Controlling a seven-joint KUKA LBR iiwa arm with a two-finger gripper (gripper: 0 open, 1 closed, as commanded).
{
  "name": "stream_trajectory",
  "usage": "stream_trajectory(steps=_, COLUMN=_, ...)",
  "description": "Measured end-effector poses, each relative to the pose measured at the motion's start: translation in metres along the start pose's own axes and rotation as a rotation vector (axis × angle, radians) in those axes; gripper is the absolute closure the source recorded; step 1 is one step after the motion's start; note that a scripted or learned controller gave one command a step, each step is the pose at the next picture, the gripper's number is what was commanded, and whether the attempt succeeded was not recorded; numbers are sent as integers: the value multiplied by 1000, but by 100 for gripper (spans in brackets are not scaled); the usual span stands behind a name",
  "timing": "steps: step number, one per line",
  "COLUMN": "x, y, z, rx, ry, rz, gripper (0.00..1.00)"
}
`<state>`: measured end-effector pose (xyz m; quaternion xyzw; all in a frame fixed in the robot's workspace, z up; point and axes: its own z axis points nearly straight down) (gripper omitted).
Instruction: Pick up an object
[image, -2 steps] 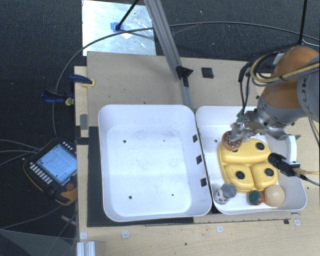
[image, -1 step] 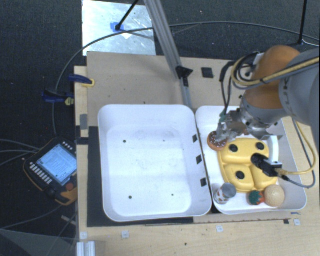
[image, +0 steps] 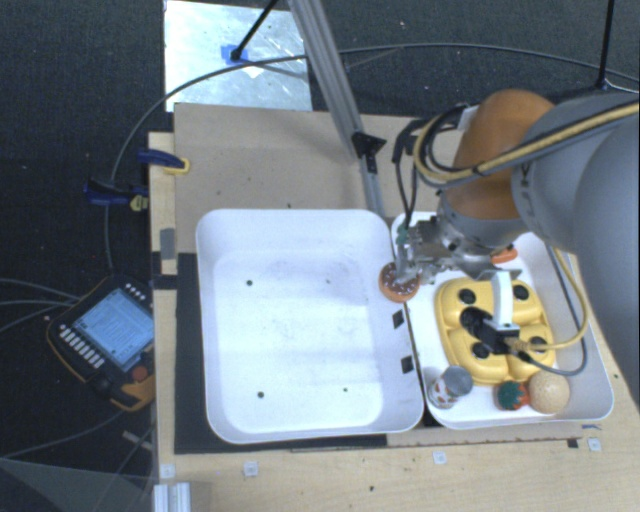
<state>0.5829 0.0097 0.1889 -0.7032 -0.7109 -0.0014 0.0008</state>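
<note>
I am reaching in from the right, and my tool (image: 408, 262) is hanging over the seam where the two white bins meet. Right under its tip a small round brown object (image: 400, 285) is sitting on the left rim of the right bin (image: 588, 372). From this angle I cannot tell whether the tool is apart, together or clamped on it. Beside it in that bin a yellow moulded toy (image: 452, 325) is lying, with a beige ball (image: 547, 392), a small green and red ball (image: 512, 396) and a little grey piece (image: 450, 385) along the near wall. The left bin (image: 290, 330) is sitting just beside it on the worktop (image: 260, 160).
</note>
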Motion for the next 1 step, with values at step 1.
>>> stream_trajectory(steps=1, x=54, y=8, z=-1, rx=-1, ry=0, rz=-1, gripper=100)
